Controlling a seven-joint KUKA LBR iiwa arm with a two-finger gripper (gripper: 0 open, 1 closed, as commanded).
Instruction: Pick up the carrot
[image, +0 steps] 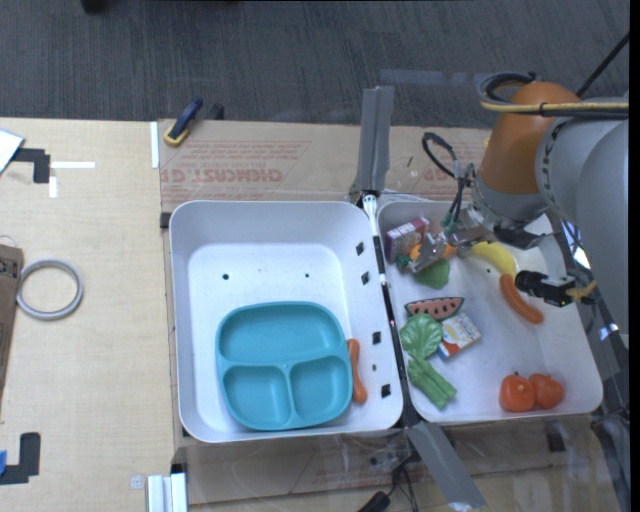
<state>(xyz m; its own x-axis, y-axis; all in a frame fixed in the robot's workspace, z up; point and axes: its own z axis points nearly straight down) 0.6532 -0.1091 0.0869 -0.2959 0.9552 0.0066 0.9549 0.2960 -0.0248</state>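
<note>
Table (80, 400): pale wood surface on the left, with cardboard lying under the two bins.
Tape roll (45, 289): a grey ring flat on the table, well apart from the bins.
Left bin (200, 240): white and shallow, touching the right bin along a shared edge.
Plate (285, 364): a teal plate with three compartments, in the near half of the left bin.
Carrot (355, 370): a small orange carrot in the left bin, lying lengthwise just beside the plate's right rim (squeezed between plate and bin wall).
Right bin (570, 350): holds toy food, among it a watermelon slice (434, 307), leafy greens (424, 352), a banana (495, 258), a sausage (521, 299) and tomatoes (531, 391).
Pincer (440, 243): low over the far left corner of the right bin amid small clutter, well apart from the carrot; I cannot tell whether it is open or closed.
</note>
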